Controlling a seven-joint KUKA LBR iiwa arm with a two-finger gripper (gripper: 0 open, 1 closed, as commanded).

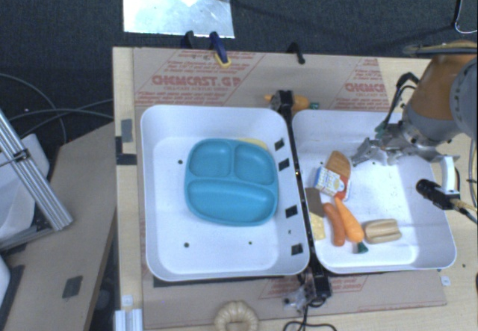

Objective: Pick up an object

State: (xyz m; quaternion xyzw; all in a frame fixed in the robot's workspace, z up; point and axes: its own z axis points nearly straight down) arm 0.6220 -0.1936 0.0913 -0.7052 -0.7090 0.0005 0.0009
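Gripper (371, 152) hovers open (holding nothing) above right bin (433, 243), near carrots (342, 221).

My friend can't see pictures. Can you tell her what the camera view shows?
A grey robot arm's gripper hovers over the right white bin, which holds toy carrots, a bread roll and a small carton. The left bin holds a blue divided plate.
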